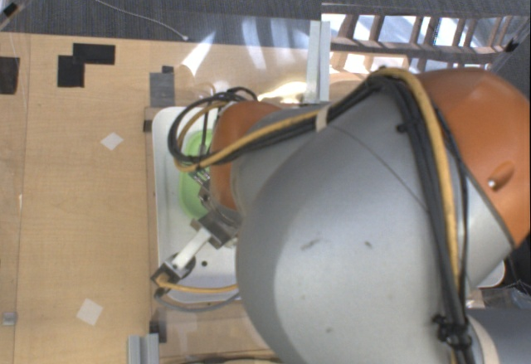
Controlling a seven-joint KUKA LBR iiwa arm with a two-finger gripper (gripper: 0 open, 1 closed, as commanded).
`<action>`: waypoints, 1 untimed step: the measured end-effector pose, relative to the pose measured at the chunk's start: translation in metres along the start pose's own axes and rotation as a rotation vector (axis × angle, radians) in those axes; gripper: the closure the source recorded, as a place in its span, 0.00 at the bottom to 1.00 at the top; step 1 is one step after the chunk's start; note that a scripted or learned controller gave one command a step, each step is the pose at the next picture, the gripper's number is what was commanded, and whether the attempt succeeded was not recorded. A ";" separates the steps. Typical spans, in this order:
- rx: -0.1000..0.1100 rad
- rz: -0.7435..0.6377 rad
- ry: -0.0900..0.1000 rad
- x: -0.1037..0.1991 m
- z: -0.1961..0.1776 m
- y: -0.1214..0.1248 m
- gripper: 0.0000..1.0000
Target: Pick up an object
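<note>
A white bin (168,217) sits on the wooden bench (75,213). The big grey arm (357,246) reaches over the bin and covers most of it, so just the bin's left side can be seen. The arm has an orange band (245,134), and that band hangs over the middle of the bin.

A green thing (192,176) lies inside the bin, near its left wall. It is bright green and looks round. Part of it is hidden behind the arm and behind some black cables (189,123) that loop over the bin's top end.

The gripper (214,225) is down in the bin, under the orange band and just beside the green thing. The arm hides most of it, so it is not possible to tell if it is apart, together, or clamped on the green thing.

Outside the bin, off to its upper left, some black blocky marks (83,62) show on the bench.
</note>
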State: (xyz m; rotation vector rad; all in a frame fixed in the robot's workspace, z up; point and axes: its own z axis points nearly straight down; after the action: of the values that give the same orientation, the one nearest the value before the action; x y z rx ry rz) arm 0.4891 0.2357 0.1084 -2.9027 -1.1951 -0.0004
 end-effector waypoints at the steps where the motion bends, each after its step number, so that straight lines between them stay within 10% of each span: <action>1: -0.001 0.486 0.003 0.010 -0.076 0.011 1.00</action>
State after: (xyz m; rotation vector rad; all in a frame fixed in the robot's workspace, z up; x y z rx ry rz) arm 0.5040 0.2348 0.1843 -3.1044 -0.4619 -0.0044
